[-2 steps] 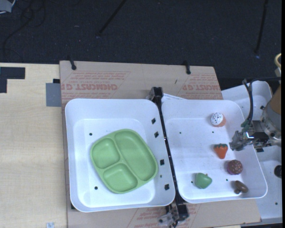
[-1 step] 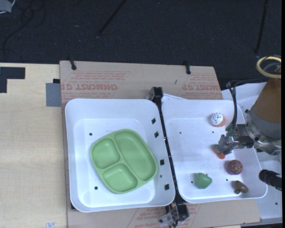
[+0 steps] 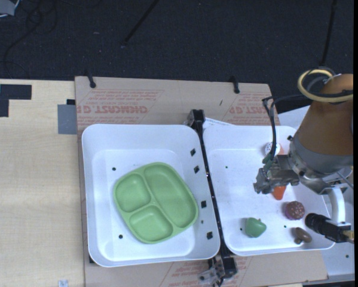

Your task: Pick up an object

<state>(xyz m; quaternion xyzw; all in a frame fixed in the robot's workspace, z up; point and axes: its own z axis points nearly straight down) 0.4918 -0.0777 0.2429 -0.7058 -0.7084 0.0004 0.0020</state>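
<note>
Nearest, a small green pepper-shaped toy point(image 3: 254, 226) lies below the jaws, with a dark red round berry toy point(image 3: 294, 210) and a brown lump point(image 3: 301, 236) to their right. Touching the gripper point(image 3: 271, 183) sits a small orange piece point(image 3: 278, 191); whether the jaws pinch it I cannot tell. It may slip away if grazed. Farther left rests a green divided plastic plate point(image 3: 155, 202).

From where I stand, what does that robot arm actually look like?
The arm is a fat rounded body, orange-brown above and grey below. A dark metal gripper sits at its end. A thin black cable loops down beside it, and a yellowish ring sits on top.
</note>
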